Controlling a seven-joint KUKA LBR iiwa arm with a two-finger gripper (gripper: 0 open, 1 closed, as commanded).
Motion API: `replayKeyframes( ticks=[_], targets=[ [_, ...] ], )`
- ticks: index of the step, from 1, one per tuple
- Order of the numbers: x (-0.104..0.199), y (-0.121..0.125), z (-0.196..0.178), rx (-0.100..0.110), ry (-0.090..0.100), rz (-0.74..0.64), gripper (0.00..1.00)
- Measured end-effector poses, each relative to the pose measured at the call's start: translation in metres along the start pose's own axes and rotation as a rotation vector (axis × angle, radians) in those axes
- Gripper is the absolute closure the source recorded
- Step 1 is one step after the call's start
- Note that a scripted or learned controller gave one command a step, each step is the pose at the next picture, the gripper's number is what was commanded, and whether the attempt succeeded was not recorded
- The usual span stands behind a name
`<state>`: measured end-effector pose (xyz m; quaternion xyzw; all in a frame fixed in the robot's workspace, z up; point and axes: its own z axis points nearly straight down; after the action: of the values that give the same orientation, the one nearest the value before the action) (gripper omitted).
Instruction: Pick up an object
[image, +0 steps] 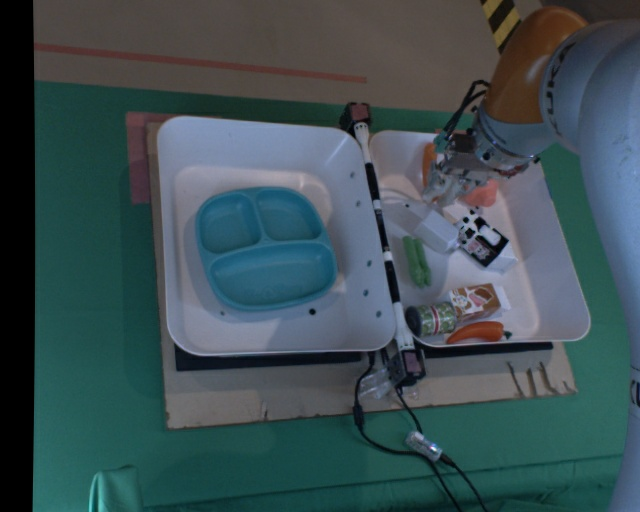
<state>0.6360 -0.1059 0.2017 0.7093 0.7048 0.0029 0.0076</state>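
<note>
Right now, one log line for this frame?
phase: reach | gripper: low over right bin, far end | nearest: orange item | grasp: unconfirmed | blue plate: left bin

Tabletop (90, 300): one mat (300, 395), bearing two bins side by side, their inner rims meeting along a strip (380, 240) that runs front to back.

Left bin (190, 150): one divided plate (265, 248), near the middle.

Right bin (555, 285):
- back: hand (452, 190), low over the bin floor, with the arm (570, 70) reaching in from the right.
- middle: small box (436, 230) just in front of the hand; carton (487, 243) to its right; pea pod (417, 260) in front of the box.
- front: can (432, 319) on its side; packet (478, 298) just right of it; chilli (477, 332) nearest the front rim.

In front of the mat: cable (385, 435) and plug (423, 445) on the tabletop.
</note>
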Motion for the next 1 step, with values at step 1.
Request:
replayKeyframes(
  ticks=[1],
  targets=[
    [-0.0718, 0.0212, -0.0281, 0.009, 0.002, -0.003, 1.0]
  ],
)
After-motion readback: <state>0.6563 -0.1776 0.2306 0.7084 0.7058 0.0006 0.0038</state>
